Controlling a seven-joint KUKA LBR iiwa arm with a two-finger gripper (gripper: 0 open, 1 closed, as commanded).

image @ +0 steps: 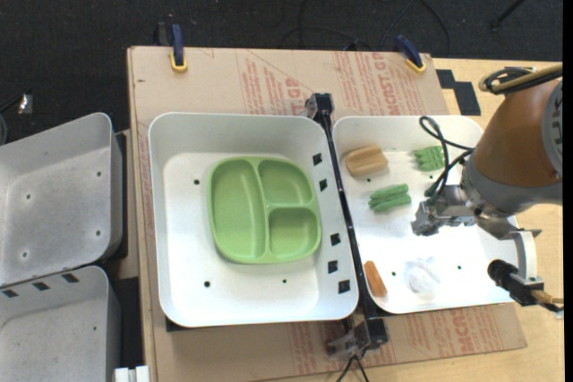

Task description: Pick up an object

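The right bin [466,295] holds several small objects. A tan bread-like piece [365,160] lies at its upper left. A green bean-like piece [389,197] sits in the middle, and a second green piece [429,158] lies near the back. An orange-brown sausage [375,279] rests at the front left. A clear crumpled piece [421,275] lies at the front centre. My gripper [430,219] hangs over the bin's middle right, just right of the middle green piece and above the clear piece. No object shows in it.
The left bin [170,282] carries a green three-compartment plate [265,209]. A black divider [340,210] runs between the bins. Grey lids [54,192] lie at the far left. The arm's orange band [528,130] looms over the right bin's right side.
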